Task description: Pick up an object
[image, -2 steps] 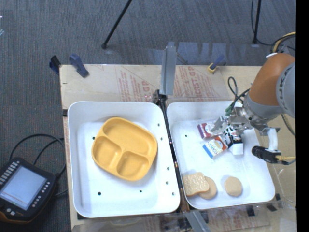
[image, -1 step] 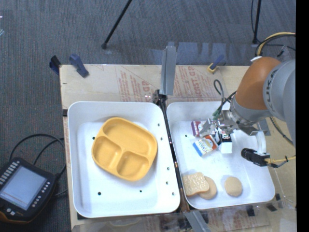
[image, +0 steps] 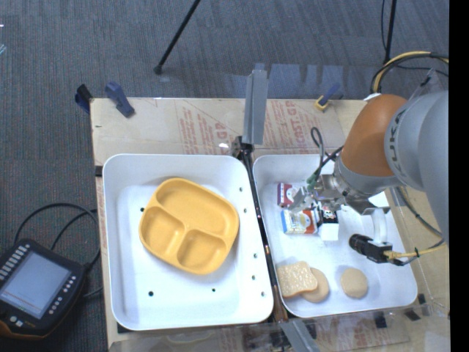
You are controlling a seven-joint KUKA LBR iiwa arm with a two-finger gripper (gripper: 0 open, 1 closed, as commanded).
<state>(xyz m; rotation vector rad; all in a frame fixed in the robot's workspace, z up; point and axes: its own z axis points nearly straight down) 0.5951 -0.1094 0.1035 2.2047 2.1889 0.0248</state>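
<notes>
**Two Bins, One Arm Over the Right Bin**

As the bench (image: 183, 127) is read from its left edge, a handheld control pendant (image: 33, 288) with a grey screen lies on the carpet beside it, cable looping behind. Two blue clamps (image: 117, 97) grip the bench's far left corner.

Left bin (image: 117, 196): white, shallow. Contents: one yellow divided plate (image: 189, 224), three compartments, rounded corners, lying flat and slightly turned, near the bin's middle.

Between the bins: a grey upright post (image: 256, 108) at the far side.

Right bin (image: 407, 288): white, shallow. Contents, left to right:
- small cartons (image: 297, 221), white with red and blue print, clustered near the bin's centre left; a red-and-white packet (image: 284, 193) just behind them
- a slice of toast (image: 295, 278), pale brown, square, overlapping a round tan biscuit-like piece (image: 318, 287) at the near side
- a second round tan piece (image: 355, 282), apart from the toast, near the front right

Arm: grey with a broad orange band (image: 370, 138), entering from the right. Its hand (image: 322, 200) sits low over the carton cluster, touching or just above it. Whether the hand is released or clenched cannot be told; wiring and fittings crowd it. A black fitting (image: 370, 248) with a yellow cable lies to the right of the cartons.
</notes>
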